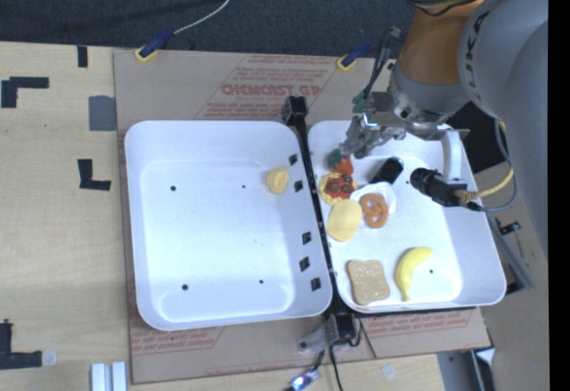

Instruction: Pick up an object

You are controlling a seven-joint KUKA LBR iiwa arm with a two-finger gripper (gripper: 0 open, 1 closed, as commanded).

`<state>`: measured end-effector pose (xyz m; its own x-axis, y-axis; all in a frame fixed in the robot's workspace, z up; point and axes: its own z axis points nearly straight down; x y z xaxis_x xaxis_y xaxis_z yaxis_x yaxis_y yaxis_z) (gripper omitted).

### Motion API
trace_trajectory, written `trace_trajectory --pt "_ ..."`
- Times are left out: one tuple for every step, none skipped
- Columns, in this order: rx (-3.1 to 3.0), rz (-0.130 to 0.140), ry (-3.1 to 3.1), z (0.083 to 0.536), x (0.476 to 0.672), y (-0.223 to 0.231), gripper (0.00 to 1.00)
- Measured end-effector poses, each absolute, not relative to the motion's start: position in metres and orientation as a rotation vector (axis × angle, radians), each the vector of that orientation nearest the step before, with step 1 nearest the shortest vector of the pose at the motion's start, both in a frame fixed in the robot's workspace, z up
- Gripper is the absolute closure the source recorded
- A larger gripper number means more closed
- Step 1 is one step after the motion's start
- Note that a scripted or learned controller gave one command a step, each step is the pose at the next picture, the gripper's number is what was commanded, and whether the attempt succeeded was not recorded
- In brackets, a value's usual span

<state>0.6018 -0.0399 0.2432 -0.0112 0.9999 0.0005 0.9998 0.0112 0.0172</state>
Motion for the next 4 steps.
trace_trajectory --pt "2.205 0.014 2.229 0.327 0.635 0.043 1.0" --pt "2.2 0.024 2.232 0.462 0.663 0.148 1.0" --pt "2.206 0.015 2.235 0.541 0.635 0.24 1.0" --pt "2.226 -0.032 2.231 0.379 0.558 0.233 1.0"
